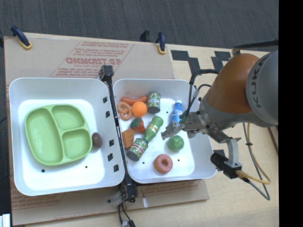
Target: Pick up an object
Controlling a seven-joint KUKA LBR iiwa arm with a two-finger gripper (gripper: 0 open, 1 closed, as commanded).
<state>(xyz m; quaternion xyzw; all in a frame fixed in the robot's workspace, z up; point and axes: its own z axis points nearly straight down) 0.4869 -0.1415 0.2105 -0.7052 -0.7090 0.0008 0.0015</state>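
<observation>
**Arm over the right bin, tool down beside a green ball**

Worktop (222, 183) comes first: pale wood, partly covered by printed brown cardboard (94, 60) held by blue clamps (21, 37) at its far edge. Reaching in from the right, the grey arm (265, 89) with its broad orange band bends down over the right bin (189, 171).

Left bin (19, 174) holds a light green divided plate (57, 134), with a small brown round object (96, 140) just beside the plate's right edge.

Right bin carries the loose toys. At its right side the tool (174, 129) sits low, just above a green ball (175, 143) and next to a blue bottle (176, 112); whether its fingers are apart or together I cannot tell, and nothing is visibly held between them. A green bottle (152, 128) lies tilted in the middle, with a dark-capped can (137, 148) below it and another can (154, 101) near the far wall. A pink-iced donut (163, 163) rests near the front. An orange ball (139, 109), a pretzel (124, 110), a carrot (133, 99) and a strawberry (137, 124) cluster at the left.
</observation>
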